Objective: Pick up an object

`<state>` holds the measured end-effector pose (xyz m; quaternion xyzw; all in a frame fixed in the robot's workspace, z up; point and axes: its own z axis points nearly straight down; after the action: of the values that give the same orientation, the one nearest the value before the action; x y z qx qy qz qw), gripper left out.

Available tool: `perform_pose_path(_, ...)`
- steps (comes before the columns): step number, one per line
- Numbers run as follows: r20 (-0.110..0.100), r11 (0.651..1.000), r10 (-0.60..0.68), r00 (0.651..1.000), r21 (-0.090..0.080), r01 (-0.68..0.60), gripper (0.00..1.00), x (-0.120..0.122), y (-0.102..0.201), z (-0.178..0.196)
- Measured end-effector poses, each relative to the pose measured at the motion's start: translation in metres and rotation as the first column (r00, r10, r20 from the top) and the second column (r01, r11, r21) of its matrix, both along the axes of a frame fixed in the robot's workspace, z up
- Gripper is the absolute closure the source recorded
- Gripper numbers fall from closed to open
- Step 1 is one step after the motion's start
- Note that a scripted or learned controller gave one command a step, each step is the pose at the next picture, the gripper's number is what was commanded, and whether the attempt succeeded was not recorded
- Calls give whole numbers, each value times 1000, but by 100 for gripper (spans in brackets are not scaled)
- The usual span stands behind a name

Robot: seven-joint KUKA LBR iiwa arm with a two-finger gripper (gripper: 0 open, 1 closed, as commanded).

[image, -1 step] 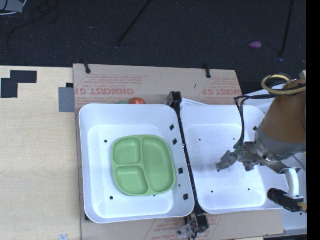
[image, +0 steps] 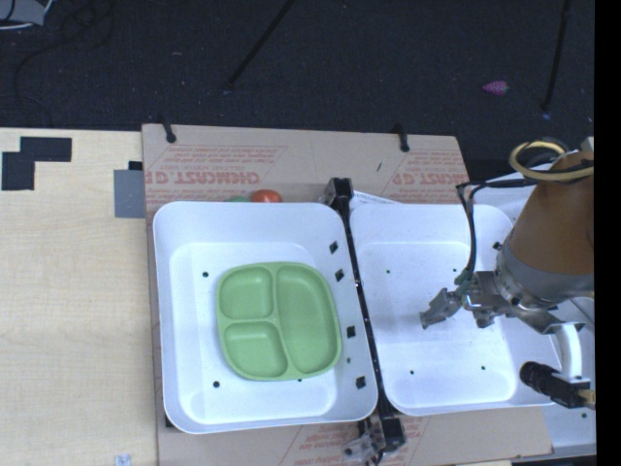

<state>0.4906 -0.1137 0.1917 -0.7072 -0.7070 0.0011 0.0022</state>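
Green divided plate (image: 278,320) is lying flat in the middle of the left bin (image: 184,250), likely the pickable object. Arm (image: 553,231) is reaching low over the right bin (image: 408,386), well apart from the plate. Gripper (image: 456,304) is pointing plateward; clench state I cannot tell, nothing visibly grasped.

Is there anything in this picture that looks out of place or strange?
Yes, one thing. A small red object lies outside the left bin, just behind its far rim, on the cardboard. The green tray sits flat inside that bin. The pincer is over the right bin, with nothing visible between its fingers.
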Motion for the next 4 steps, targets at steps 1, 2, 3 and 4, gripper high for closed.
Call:
perform_pose_path(1,-4,1000,0,1000,1,0,0,8,0,-58)
perform_pose_path(2,2,1000,-1,1000,-1,1,0,8,1,-106)
perform_pose_path(3,3,1000,-7,1000,-1,7,100,9,-1,-93)
perform_pose_path(4,6,1000,2,1000,-1,-2,100,7,8,-45)
